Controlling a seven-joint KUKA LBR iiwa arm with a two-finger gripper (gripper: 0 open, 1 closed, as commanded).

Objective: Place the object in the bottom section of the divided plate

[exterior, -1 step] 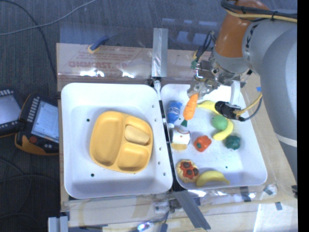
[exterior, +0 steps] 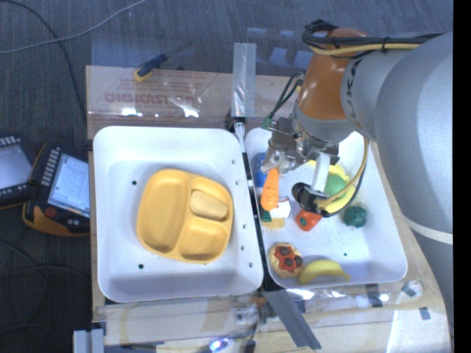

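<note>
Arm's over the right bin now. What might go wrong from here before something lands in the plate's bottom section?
The toys crowd together: the carrot lies beside the blue piece and the red pepper, so the claw may nudge or catch a neighbour. Any carry must cross the raised rims between the bins. The yellow plate sits askew, so its bottom section is easy to miss.

a yellow divided plate (exterior: 184,215) lies flat in the left bin (exterior: 118,153); an orange carrot (exterior: 270,188) stands upright beside the divider.
</note>
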